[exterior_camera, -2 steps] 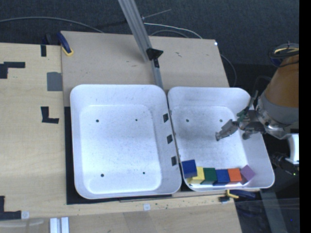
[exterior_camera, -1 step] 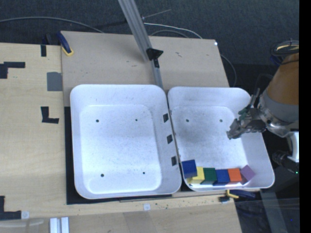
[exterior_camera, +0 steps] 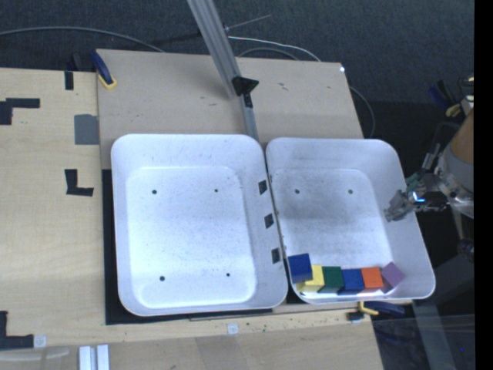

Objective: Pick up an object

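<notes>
Plywood bench top (exterior_camera: 177, 99) carries two shallow white bins side by side, with dark carpet beyond it. A slanted metal pole (exterior_camera: 212, 29) ends at a black clamp just behind the seam between the bins. At the near edge of the right bin (exterior_camera: 339, 168) sits a tight row of small blocks: a blue block (exterior_camera: 299, 266) resting on a yellow one (exterior_camera: 312, 281), then a green block (exterior_camera: 332, 277), another blue block (exterior_camera: 353, 280), an orange block (exterior_camera: 372, 277) and a purple block (exterior_camera: 392, 274), each touching the next. The gripper (exterior_camera: 400, 205) hangs over the right bin's right rim, well apart from the blocks; how its jaws stand cannot be told, and nothing shows in its grasp. The left bin (exterior_camera: 185, 222) is speckled with grey marks.
</notes>
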`<act>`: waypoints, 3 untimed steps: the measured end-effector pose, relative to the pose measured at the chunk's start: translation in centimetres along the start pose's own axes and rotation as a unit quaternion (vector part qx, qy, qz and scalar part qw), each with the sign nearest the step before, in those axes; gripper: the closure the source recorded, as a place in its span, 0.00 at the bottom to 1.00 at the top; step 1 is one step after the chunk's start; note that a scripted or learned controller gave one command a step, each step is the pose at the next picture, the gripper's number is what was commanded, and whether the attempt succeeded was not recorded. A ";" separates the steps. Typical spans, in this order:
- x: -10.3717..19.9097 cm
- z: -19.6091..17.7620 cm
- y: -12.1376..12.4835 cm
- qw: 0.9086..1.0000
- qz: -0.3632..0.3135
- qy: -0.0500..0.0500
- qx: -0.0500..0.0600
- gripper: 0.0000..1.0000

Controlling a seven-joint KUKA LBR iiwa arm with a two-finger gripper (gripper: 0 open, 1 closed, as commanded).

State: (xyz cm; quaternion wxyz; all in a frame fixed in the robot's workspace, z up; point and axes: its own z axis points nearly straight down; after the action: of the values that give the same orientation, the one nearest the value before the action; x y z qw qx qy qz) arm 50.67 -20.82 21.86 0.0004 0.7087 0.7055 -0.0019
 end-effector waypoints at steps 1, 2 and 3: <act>0.0 9.0 2.1 1.000 -0.003 0.002 0.003 1.00; 0.2 4.1 9.7 1.000 -0.003 0.001 0.000 1.00; 0.0 -0.6 16.3 1.000 -0.004 0.000 -0.005 1.00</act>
State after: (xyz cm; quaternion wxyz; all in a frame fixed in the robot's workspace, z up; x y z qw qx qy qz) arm 66.96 -20.85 22.37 0.0039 0.7056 0.7086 0.0017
